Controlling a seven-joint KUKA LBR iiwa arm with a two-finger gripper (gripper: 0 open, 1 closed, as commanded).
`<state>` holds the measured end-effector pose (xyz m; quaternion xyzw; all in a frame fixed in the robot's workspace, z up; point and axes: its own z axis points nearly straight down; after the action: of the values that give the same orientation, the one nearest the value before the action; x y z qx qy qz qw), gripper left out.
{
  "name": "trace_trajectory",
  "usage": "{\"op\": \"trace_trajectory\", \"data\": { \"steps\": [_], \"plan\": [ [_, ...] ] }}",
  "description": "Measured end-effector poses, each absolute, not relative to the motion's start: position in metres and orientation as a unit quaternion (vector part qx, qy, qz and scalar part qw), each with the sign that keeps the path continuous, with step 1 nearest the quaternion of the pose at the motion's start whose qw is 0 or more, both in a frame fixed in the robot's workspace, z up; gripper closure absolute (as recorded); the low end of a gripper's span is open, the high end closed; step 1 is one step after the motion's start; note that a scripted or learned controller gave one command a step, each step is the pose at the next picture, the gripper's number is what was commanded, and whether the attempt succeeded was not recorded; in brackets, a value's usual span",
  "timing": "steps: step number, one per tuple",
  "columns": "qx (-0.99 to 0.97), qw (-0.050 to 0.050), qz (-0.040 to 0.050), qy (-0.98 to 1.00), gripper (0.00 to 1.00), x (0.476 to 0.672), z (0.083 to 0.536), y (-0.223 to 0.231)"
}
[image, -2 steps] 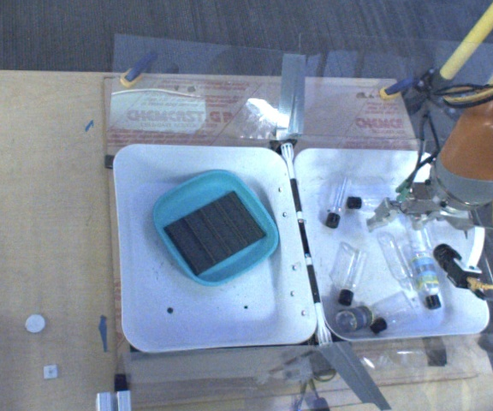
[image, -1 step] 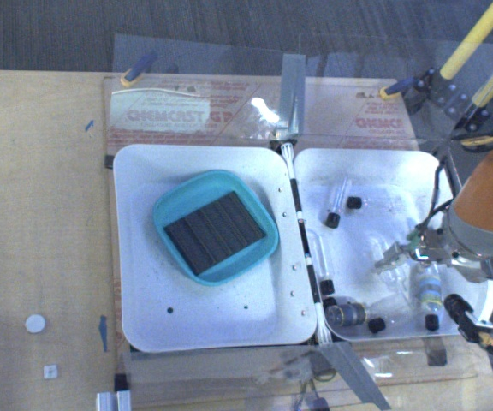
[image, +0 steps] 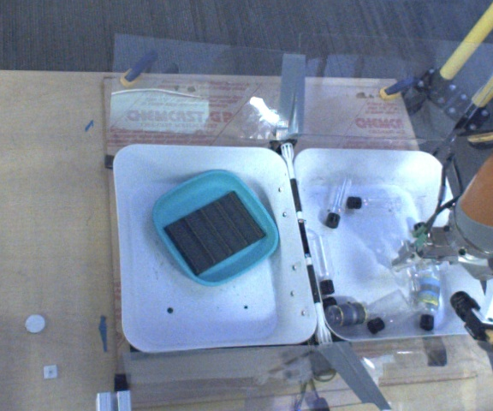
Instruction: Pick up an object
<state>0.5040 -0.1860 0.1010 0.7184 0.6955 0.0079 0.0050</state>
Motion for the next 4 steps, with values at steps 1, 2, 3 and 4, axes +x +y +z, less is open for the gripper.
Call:
{"op": "trace_trajectory", "data": {
  "steps": [1,2,3,4],
  "plan": [
    [0.73,0.0,0.0,0.684,1.0,0.514,0.211,-0.122],
    [0.731,0.001,0.0001,0.682,1.0,0.554,0.226,-0.051],
    [0.746,0.0,-0.0007,0.666,1.0,0.616,0.227,-0.083],
    [0.807,0.002,0.0,0.591,1.0,0.658,0.236,-0.123]
  ]
}}
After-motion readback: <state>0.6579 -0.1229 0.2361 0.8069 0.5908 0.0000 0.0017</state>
